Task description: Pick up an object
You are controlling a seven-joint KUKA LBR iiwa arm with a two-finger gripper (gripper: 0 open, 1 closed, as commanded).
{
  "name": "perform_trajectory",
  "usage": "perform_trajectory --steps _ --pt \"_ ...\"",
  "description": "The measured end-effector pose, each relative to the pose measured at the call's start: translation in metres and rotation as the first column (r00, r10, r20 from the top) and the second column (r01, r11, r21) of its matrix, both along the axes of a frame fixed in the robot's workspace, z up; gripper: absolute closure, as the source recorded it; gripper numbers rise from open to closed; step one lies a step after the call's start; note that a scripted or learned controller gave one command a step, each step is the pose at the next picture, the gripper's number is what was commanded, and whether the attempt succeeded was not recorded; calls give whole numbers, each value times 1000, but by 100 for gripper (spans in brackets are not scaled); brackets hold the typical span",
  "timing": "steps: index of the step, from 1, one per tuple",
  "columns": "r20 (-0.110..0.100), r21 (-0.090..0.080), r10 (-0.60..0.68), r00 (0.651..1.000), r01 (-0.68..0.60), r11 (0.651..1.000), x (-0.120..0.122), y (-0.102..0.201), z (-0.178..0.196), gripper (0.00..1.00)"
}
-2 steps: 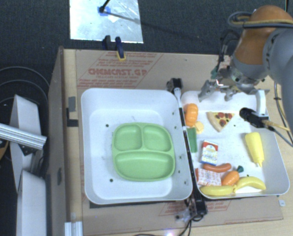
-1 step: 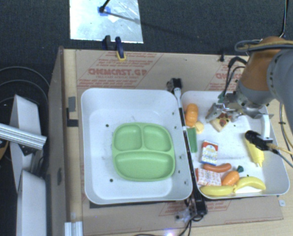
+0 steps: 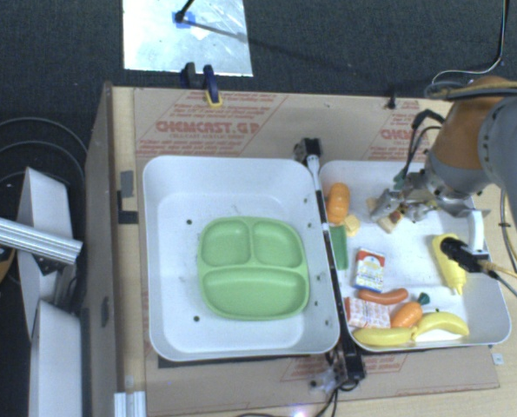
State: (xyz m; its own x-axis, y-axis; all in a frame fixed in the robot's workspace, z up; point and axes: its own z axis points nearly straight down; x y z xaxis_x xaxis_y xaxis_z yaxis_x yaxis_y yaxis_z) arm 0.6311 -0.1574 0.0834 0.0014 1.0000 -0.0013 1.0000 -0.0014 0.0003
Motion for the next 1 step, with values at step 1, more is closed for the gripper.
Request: perform_trajectory --steps 1 --pt "18 -1 11 1000 -11 1000 42 37 125 0"
